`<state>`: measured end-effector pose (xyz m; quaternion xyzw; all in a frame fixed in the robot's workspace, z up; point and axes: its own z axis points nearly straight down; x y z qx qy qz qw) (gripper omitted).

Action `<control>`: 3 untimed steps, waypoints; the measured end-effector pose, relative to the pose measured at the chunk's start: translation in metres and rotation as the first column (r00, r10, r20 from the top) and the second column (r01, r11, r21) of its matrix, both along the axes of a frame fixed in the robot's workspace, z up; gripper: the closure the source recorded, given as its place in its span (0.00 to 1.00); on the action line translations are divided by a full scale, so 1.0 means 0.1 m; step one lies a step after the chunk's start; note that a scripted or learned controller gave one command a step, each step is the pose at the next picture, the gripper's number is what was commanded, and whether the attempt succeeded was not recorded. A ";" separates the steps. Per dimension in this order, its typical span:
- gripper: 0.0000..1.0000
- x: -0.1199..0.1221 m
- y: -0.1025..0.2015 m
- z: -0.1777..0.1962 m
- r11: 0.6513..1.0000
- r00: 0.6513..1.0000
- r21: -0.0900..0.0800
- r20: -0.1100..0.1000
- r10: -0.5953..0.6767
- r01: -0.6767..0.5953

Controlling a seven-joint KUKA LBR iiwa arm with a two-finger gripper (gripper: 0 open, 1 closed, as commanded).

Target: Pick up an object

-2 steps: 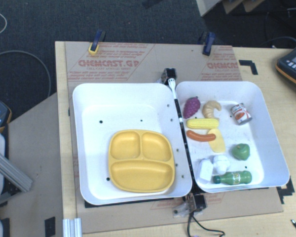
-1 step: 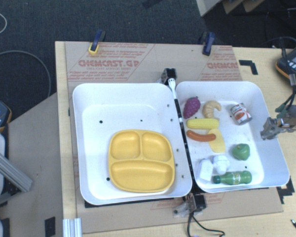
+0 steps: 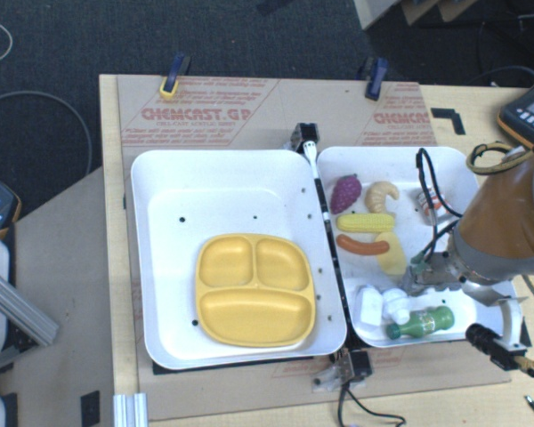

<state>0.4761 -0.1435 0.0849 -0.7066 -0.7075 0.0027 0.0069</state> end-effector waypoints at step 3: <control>1.00 0.04 0.90 2.81 1.000 1.000 -0.009 0.027 -0.007 0.007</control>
